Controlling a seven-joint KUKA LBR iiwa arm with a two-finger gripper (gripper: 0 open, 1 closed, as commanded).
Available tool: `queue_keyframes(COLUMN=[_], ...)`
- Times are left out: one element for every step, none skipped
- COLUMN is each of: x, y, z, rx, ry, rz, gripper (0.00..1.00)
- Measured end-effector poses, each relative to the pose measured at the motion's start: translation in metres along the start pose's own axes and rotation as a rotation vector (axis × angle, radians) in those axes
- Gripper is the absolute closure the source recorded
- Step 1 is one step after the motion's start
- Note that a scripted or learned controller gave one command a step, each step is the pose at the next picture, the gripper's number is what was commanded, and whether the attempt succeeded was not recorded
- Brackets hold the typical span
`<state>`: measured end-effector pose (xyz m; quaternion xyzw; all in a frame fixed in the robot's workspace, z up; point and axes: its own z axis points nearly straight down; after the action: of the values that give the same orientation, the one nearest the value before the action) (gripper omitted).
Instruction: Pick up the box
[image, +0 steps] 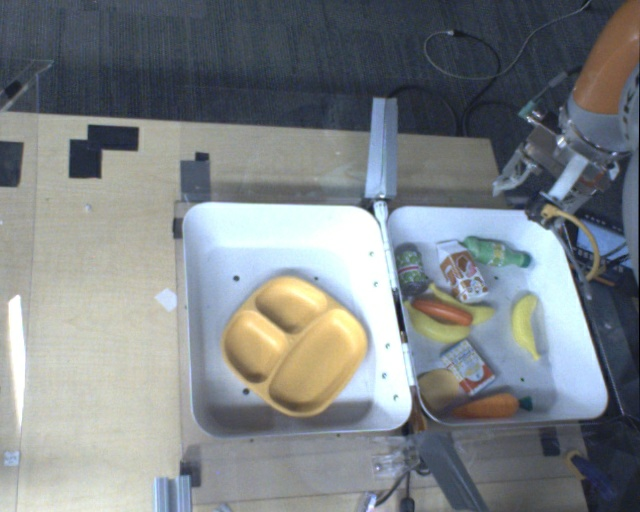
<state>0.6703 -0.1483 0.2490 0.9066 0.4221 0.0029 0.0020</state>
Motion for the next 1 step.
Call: queue_keyframes(x=[-0.0768], y=[-0.0293], z=[0.1222], rx=[0.004], ry=[-0.002], rz=[0.176], gripper=[0.0])
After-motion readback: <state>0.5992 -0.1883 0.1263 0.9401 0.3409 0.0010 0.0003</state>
